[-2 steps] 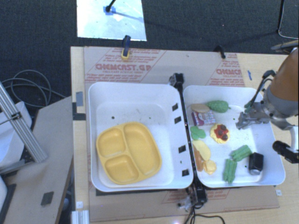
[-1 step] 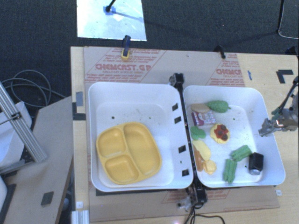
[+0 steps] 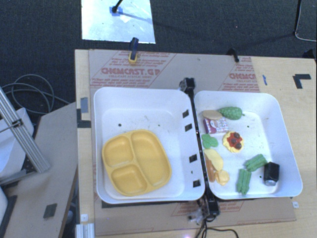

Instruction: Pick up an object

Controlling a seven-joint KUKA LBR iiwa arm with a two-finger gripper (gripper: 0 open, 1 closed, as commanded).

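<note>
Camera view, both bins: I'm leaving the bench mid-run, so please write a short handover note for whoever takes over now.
End effector: not seen over the bench, so nothing is held.
Left bin: yellow divided tray, lying flat.
Right bin: toy foods in a loose cluster, including a green leafy piece, a red-and-white packet, a yellow and red flower-like piece and green pods; a black can near the right wall.
Done: no pick yet.
Left: pick up one object.

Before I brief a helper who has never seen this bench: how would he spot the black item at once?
Look at the right-hand bin, the one crowded with toy food. Go to its near right corner, past the two green bean pods. There sits the small black object, apparently a little can: the only dark thing among green, yellow and red pieces.
</note>
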